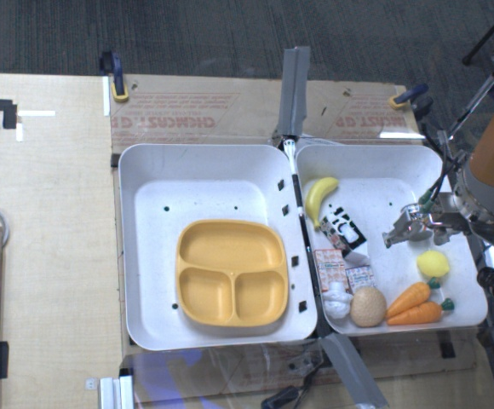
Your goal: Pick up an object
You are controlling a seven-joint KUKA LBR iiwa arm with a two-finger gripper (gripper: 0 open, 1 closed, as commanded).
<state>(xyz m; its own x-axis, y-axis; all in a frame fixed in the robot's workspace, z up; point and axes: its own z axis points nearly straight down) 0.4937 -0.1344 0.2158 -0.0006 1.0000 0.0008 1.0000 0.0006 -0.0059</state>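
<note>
The claw [406, 227] hangs low over the right bin [375, 156], nothing visibly caught in it, though how wide it stands I cannot tell; with the lemon [433, 264] just beside it, I'd centre over that fruit before closing, avoiding the carrots [416, 304] beyond.

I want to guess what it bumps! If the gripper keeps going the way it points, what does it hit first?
Probably the black-and-white packet. The gripper points left across the right bin, and bare floor lies between them. Its height is unclear, so it might pass over.
</note>
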